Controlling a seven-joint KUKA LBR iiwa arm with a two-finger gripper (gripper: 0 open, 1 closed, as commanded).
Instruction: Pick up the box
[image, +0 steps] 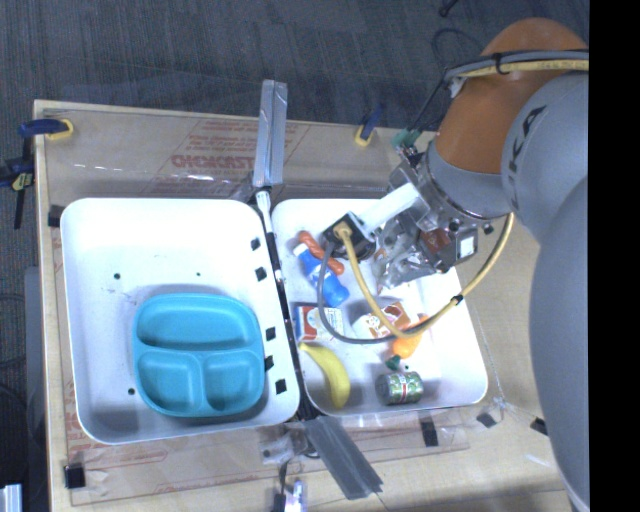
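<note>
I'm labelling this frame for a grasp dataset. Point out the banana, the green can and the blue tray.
banana (331, 372): camera view, middle of its yellow body.
green can (401, 387): camera view, its side wall.
blue tray (196, 322): camera view, floor of its large upper compartment.

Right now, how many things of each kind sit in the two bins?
Tray (blue, left bin): 1
Banana: 1
Can: 1
Bottle (blue): 1
Box: 1
Orange piece: 1
Total: 6; others may lie hidden under the gripper.
</note>
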